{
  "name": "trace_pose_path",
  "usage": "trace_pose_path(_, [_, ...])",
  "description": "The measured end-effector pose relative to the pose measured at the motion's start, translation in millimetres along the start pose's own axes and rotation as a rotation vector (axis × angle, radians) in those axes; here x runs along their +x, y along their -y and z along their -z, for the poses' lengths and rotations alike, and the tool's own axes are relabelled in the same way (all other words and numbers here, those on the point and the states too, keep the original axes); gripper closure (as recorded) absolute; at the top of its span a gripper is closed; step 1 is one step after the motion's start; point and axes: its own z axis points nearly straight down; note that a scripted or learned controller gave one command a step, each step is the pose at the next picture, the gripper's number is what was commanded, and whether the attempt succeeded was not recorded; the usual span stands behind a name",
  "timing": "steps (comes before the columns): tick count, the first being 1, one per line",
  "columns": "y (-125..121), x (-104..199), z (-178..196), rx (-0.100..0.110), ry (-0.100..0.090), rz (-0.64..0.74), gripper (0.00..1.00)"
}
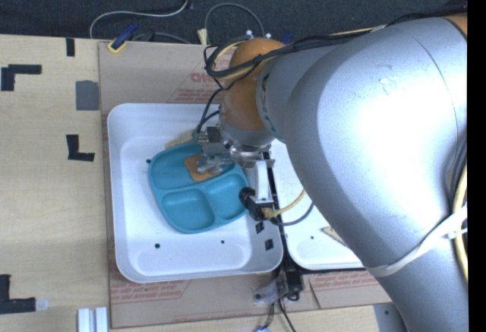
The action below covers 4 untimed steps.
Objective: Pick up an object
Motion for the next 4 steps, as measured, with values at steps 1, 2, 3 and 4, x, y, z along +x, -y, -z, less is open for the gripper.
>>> trace_pose_path(1, [-14,119,0,0.012,0.002,0.006,1.00])
trace_pose_path(2, [-14,112,0,0.013,0.005,-0.004,0.00])
trace_pose_path(3, [-23,118,-4,0.017,0.010,-0.004,0.00])
trace_pose_path(4, [-62,86,-7,0.047,-0.010,-0.006,0.00])
